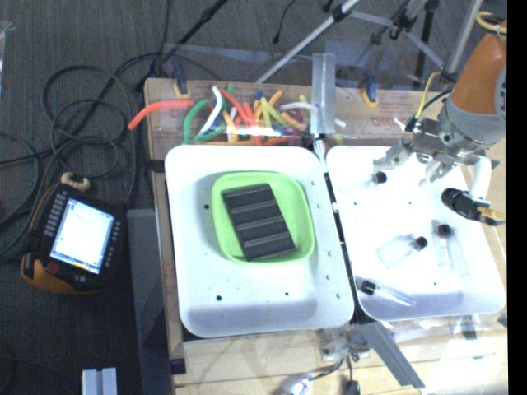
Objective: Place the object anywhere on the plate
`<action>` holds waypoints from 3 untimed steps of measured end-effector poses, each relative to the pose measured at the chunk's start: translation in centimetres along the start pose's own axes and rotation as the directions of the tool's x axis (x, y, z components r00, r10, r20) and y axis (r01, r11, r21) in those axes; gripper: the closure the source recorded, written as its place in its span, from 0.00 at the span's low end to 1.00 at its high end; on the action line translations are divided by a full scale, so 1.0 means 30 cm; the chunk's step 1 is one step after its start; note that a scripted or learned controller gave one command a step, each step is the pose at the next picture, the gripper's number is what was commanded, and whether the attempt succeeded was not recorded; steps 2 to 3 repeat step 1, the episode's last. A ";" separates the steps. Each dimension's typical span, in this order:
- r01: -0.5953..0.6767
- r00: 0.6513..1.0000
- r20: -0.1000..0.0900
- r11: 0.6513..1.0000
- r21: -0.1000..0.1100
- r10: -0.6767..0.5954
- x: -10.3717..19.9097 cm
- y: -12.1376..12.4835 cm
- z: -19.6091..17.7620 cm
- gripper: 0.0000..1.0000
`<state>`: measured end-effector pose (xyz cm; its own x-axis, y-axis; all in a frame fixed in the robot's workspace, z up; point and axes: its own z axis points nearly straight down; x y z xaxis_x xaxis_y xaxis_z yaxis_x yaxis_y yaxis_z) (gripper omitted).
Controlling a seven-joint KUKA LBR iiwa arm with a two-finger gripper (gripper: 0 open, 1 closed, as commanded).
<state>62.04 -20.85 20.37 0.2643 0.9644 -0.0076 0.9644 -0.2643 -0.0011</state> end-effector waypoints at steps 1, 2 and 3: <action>-0.059 0.998 -0.006 0.998 -0.002 0.059 -0.045 -0.054 -0.230 0.00; -0.059 0.998 -0.006 0.998 -0.002 0.059 -0.045 -0.054 -0.230 0.00; -0.059 0.998 -0.006 0.998 -0.002 0.059 -0.045 -0.054 -0.230 0.00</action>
